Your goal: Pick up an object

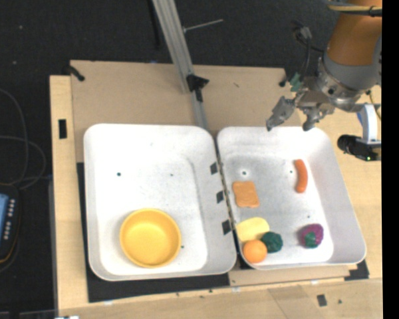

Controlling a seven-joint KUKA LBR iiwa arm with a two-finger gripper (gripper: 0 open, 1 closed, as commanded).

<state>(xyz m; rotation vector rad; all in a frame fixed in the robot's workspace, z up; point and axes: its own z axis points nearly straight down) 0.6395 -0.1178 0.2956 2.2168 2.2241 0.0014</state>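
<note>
- Low in the frame, the left bin [106, 178] carries a yellow bowl [150, 237].
- Lower centre, in the right bin [332, 178]: an orange ball [255, 251], a yellow block [252, 228], a green piece [273, 242] and a purple piece [311, 235].
- Mid-frame, a tan slab [245, 193] lies flat; probably light and stiff, best pinched across its narrow sides.
- Right of it, an orange sausage [300, 175] lies alone; it looks smooth, so grip it mid-length.
- Upper right, the gripper [292, 120] hangs over the bin's far rim, fingers spread and holding nothing.
</note>
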